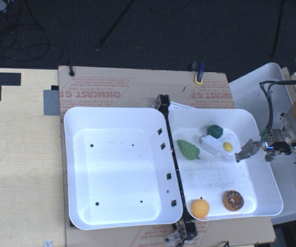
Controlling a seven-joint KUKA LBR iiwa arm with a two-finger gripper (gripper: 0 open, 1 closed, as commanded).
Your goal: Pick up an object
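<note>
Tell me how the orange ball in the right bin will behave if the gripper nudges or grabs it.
The orange ball looks round and smooth, so a nudge would probably send it rolling. It sits by the right bin's near-left corner wall, which may stop it. Its curved surface could slip out of a loose pinch.

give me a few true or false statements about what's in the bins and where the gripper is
1. The orange ball lies in the right bin. True.
2. The brown donut lies in the left bin. False: it lies in the right bin, beside the orange ball.
3. The gripper holds the green leafy toy. False: that toy lies apart from it, nearer the divider.
4. The gripper is over the right bin. True.
5. The dark green object is by the small yellow ball. True.
</note>
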